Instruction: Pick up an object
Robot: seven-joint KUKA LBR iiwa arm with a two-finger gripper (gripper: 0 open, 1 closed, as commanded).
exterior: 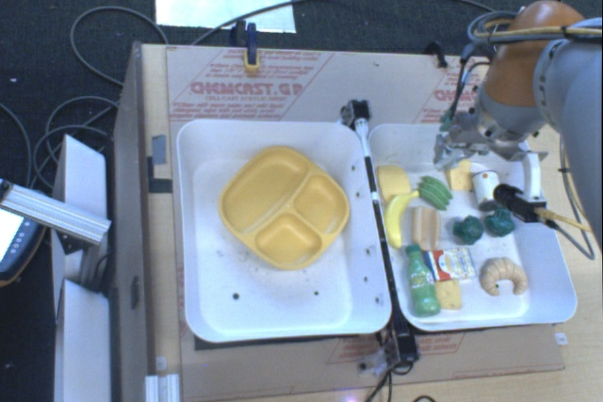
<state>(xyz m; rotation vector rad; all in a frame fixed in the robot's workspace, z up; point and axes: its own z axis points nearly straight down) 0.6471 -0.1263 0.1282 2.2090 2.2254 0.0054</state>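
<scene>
1. The gripper point(454, 155) hangs low over the far end of the right bin point(556, 297), on a grey arm point(565, 80) that reaches in from the right. From where I stand I cannot tell whether it is clenched or released, and I see nothing plainly caught in it.
2. Just beneath its tip, on the near side, lies a small yellow block point(459, 177), the closest thing to it. Whether the two touch I cannot say.
3. Just left of the gripper sits a green striped vegetable point(435, 192). Further left are a yellow wedge point(394, 179) and a banana point(399, 214).
4. Just right of the gripper stands a white cup point(484, 184).
5. Nearer to me than the gripper lie a tan bread slice point(424, 226), a dark green lump point(468, 228) and a second dark green lump point(500, 221).
6. Well apart from it, at the bin's near end, are a green bottle point(421, 282), a red and white box point(452, 264), a yellow cube point(449, 296) and a croissant point(502, 276).
7. Far to the gripper's left, the left bin point(203, 297) holds a yellow divided plate point(285, 205).
</scene>
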